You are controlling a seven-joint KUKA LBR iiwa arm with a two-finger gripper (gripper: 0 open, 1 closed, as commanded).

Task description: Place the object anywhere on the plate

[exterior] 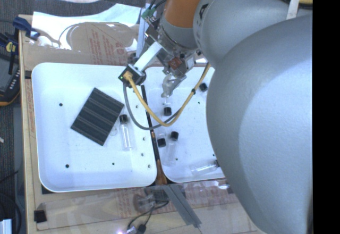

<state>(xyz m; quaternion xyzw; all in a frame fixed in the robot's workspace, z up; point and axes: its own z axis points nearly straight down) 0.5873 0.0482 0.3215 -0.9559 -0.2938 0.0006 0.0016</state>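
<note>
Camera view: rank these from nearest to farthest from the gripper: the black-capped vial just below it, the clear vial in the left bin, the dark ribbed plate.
1. Black-capped vial, right bin, just below the gripper.
2. Clear vial, left bin, beside the plate.
3. Dark ribbed plate, left bin's middle.

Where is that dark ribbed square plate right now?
The dark ribbed square plate lies tilted in the left white bin, a small clear vial just to its right.

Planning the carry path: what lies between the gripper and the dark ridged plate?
In the camera view, a yellow cable and the bins' shared rim lie between the gripper and the plate.
</note>
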